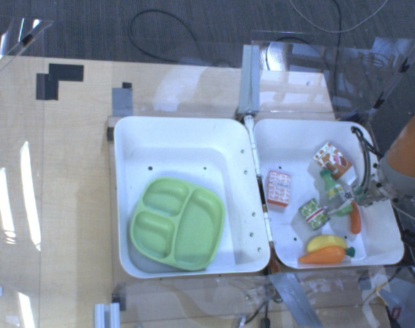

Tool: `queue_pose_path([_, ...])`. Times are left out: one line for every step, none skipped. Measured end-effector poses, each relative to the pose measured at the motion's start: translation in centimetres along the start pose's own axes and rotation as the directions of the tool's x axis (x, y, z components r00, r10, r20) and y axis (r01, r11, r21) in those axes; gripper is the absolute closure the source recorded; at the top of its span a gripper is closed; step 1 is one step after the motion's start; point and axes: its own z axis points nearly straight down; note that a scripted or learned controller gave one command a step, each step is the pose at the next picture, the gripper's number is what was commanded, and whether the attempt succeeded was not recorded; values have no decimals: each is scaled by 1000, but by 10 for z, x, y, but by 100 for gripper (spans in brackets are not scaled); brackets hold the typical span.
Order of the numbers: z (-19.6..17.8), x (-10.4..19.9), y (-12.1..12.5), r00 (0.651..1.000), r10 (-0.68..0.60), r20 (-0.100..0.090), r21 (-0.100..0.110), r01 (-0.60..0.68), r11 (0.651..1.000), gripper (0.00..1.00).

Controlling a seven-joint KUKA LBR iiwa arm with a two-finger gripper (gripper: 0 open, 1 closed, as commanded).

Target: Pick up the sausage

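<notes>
1. Nearest the camera in the right bin [388, 248] lie a carrot [323, 255] and, touching it, a yellow banana [327, 241].
2. The sausage [355, 219] lies just beyond them by the bin's right wall, its long axis running near to far, nearly upright in the view.
3. The tool [344, 200] hovers just left of the sausage's far end; how far open it is cannot be told.
4. The left bin [180, 132] holds a green divided plate [177, 223].
</notes>
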Motion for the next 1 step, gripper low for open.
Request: queue_pose_path([-14, -1, 4, 1000, -6, 6, -8, 6, 1000, 100])
